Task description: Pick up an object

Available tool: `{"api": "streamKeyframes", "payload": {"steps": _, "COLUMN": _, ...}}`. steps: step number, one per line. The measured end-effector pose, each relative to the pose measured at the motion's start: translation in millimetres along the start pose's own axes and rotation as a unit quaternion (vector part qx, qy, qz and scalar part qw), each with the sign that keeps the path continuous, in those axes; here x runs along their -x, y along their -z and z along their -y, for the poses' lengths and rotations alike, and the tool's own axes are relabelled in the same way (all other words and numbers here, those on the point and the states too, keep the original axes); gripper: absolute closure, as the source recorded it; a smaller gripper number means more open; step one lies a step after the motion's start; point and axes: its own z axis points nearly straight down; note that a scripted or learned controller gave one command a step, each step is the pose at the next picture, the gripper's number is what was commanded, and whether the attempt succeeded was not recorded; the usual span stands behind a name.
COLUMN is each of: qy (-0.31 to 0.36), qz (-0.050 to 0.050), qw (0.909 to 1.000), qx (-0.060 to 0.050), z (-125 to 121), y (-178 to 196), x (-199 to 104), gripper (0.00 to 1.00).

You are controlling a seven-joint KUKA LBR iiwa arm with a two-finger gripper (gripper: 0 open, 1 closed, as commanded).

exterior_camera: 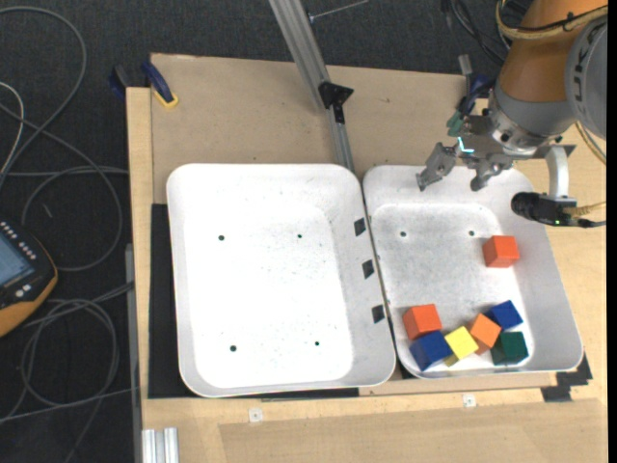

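Orange block [500, 250] is sitting alone in the right bin [443, 230], upper right part, well apart from the rest. The other blocks are crowding the bin's near edge: orange cube [420, 319], blue one [431, 348] just below it, yellow [461, 341], small orange [485, 330], blue [504, 313], dark green [510, 346], all touching or nearly so. The left bin [193, 258] is lying beside it on the wooden worktop [241, 104].

The jaws [461, 168] are hanging over the far rim of the right bin, spread wide w/ nothing between the fingers; they're well apart from every block and holding nothing.

Handling, as a judgement: these look like small painted wood or plastic cubes, so prob. light, stiff, not fragile, w/ smooth faces that could slip a bit if pinched on an edge. Best target is likely the lone orange block, since it's got free space on all sides for both fingers. Take it across two opposite flat faces, centred, fingers squared to the block's turn, as it's sitting slightly rotated vs. the bin walls. The clustered ones are looking harder: neighbours are blocking finger entry, and a descent there would prob. shove them around. Risk w/ the lone one: a corner pinch making it twist out.
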Motion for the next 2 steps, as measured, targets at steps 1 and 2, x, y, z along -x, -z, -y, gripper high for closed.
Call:
{"api": "streamKeyframes", "payload": {"steps": 1, "qy": 0.0, "qz": 0.0, "qw": 1.0, "qx": 0.003, "z": -0.9, "y": 3.0, "x": 0.0, "gripper": 0.0}}
{"api": "streamKeyframes", "payload": {"steps": 2, "qy": 0.0, "qz": 0.0, "qw": 1.0, "qx": 0.0, "z": -3.4, "y": -39.7, "x": 1.0, "gripper": 0.0}}
